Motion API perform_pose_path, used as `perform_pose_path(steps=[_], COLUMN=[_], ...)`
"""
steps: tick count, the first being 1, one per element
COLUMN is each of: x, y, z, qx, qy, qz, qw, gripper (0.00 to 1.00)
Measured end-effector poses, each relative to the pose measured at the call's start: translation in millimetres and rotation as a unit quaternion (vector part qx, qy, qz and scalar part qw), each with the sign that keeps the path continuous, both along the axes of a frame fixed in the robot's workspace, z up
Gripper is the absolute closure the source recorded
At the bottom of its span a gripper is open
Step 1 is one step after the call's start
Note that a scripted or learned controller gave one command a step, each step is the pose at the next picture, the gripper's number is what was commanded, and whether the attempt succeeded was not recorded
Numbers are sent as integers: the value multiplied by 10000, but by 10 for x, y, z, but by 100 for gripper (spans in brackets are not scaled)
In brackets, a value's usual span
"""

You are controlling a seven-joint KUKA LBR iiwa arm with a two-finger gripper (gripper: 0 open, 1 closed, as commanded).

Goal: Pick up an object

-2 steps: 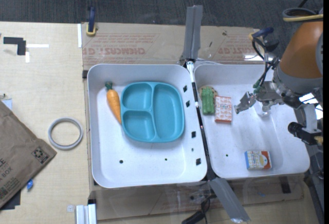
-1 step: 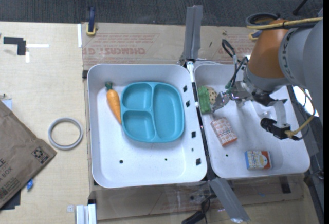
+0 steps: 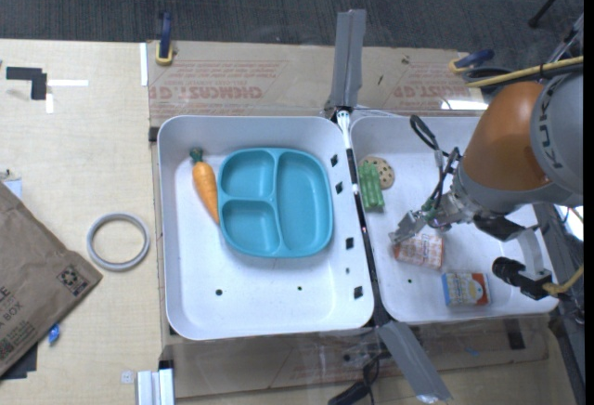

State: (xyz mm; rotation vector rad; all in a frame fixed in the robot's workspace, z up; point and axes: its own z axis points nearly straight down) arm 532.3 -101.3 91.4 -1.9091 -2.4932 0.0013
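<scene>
In the right bin [image 3: 394,299], my gripper [image 3: 409,228] hangs low, coming in from the right under the orange-banded wrist [image 3: 506,138]. Its tip sits just above the upper left corner of a white and red snack pouch [image 3: 422,252]; I cannot tell whether they touch. A small orange and white carton [image 3: 464,289] lies to the pouch's lower right. A green packet [image 3: 371,187] and a round cookie [image 3: 380,172] lie near the bin's left wall. The left bin [image 3: 173,245] holds a blue divided plate [image 3: 277,202] and a toy carrot [image 3: 205,190].
A grey tape ring [image 3: 118,240] and a brown cardboard box [image 3: 32,287] lie on the bench left of the bins. A grey divider bar [image 3: 348,59] runs between the bins at the back. Cables and a black fitting [image 3: 520,275] hang by the arm at the right.
</scene>
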Motion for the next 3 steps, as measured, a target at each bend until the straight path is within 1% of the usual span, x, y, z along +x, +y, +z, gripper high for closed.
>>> perform_pose_path(steps=[1,2,3], x=[-459,-457,74], y=[-27,-36,406], z=[-7,76,1056], qx=[1,-1,-13], qy=[9,10,4], qz=[-916,-935,-1671], qw=[9958,9956,9859], gripper=[0,100,100])
